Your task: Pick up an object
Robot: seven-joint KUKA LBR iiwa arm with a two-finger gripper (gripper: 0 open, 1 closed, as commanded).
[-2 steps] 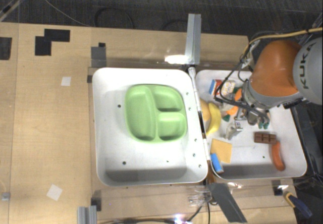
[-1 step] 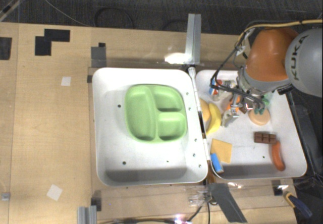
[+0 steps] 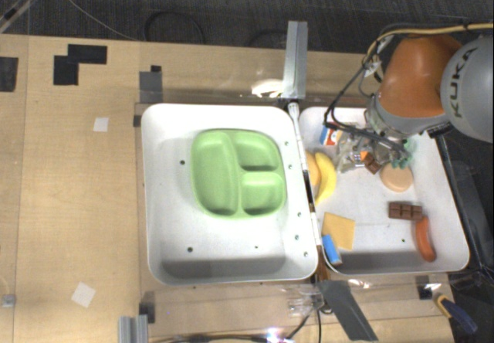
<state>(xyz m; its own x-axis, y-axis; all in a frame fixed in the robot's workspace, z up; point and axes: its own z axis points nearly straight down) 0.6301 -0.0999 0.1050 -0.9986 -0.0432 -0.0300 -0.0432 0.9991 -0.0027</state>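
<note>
The arm reaches in from 3 o'clock and its gripper [image 3: 372,154] hangs low over the upper part of the right bin [image 3: 451,202], among the toys there. Whether the gripper is spread or closed I cannot tell; wrist and cables hide its tips, and nothing is visibly held.

Candidate objects lie around it in that bin: a tan round disc [image 3: 398,178] just at 5 o'clock of the gripper, a yellow banana [image 3: 324,177] at its 9 o'clock against the bin's left wall, an orange-and-white small item [image 3: 330,136] at 10 o'clock, a brown chocolate bar [image 3: 405,211] and an orange sausage [image 3: 424,240] toward 5 o'clock, a yellow cheese wedge [image 3: 340,229] and a blue piece [image 3: 330,249] toward 7 o'clock. The left bin [image 3: 166,202] carries a green divided plate [image 3: 235,171].

My judgement: this is the descent or grasp stage, with no pick confirmed. The next move calls for closing on whatever sits under the tips, likely the disc or something beside it, then lifting straight up clear of the neighbours
</note>
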